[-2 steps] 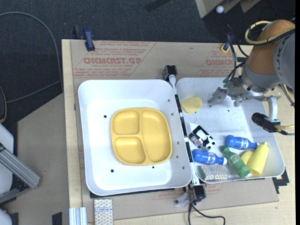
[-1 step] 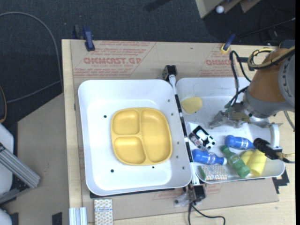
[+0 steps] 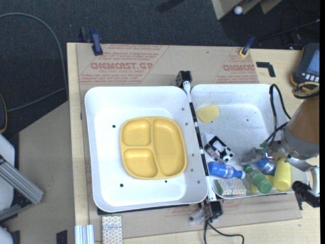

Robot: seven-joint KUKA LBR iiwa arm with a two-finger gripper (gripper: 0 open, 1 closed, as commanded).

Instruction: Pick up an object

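The right bin holds a cluster of small things along its near side. A blue bottle lies beside a green bottle and a yellow bottle. A black-and-white toy lies near the divider, and a pale yellow piece lies further back. A patterned packet rests at the near rim. My gripper is low in the bin's right part, right over a small blue and silver item next to the yellow bottle. The arm hides part of that corner.
The left bin holds a yellow divided plate in its middle. A black cable runs along the right bin's far right side. Clamps sit on the bench's far edge, and a small packet lies off the near edge.
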